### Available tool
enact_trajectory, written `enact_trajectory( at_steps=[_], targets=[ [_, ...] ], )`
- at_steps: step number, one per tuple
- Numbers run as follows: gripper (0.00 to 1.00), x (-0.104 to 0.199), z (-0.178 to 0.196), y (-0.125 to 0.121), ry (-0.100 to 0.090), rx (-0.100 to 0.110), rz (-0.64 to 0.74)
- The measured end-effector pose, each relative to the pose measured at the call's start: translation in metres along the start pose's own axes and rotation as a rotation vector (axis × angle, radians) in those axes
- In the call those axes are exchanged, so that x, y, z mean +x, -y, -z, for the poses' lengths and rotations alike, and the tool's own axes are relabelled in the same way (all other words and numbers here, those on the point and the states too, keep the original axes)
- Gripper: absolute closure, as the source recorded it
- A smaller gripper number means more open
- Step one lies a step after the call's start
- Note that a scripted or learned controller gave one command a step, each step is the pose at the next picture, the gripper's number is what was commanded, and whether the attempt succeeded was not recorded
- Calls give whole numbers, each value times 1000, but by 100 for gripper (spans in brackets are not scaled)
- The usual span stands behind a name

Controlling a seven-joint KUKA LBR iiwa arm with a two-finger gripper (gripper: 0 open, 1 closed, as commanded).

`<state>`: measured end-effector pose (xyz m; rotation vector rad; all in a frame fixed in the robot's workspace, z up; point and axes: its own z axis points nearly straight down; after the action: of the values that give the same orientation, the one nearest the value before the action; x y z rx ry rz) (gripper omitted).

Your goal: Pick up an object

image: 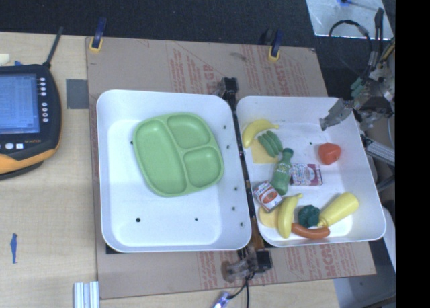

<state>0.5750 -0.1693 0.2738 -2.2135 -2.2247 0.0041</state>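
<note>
The right bin [306, 111] holds several toy foods: a yellow banana [257, 130], a green pepper [271, 144], a green bottle [282, 171], a red tomato [329, 153], a pink-and-white packet [306, 175], a small red can [268, 196], a second banana [287, 214], a dark green broccoli [309, 215], a yellow squash [340, 208] and a red sausage [310, 233]. My gripper [334, 116] hangs at the bin's far right corner, up and right of the tomato, with nothing visibly held.
The left bin [121, 226] carries a green divided plate [179, 153]. A teach pendant [23, 115] lies on the bench at far left. Clamps [271, 43] pin the cardboard at the back edge. Cables and arm hardware [369, 91] crowd the right side.
</note>
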Motion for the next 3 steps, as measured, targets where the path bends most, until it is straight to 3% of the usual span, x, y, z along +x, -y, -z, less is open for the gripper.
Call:
enact_trajectory(
  at_steps=[1, 2, 3],
  targets=[
    [0, 40, -122, -47, 0, 4, 1],
    [0, 41, -183, -7, 1, 2, 0],
    [0, 60, -183, 29, 1, 1, -1]
  ],
)
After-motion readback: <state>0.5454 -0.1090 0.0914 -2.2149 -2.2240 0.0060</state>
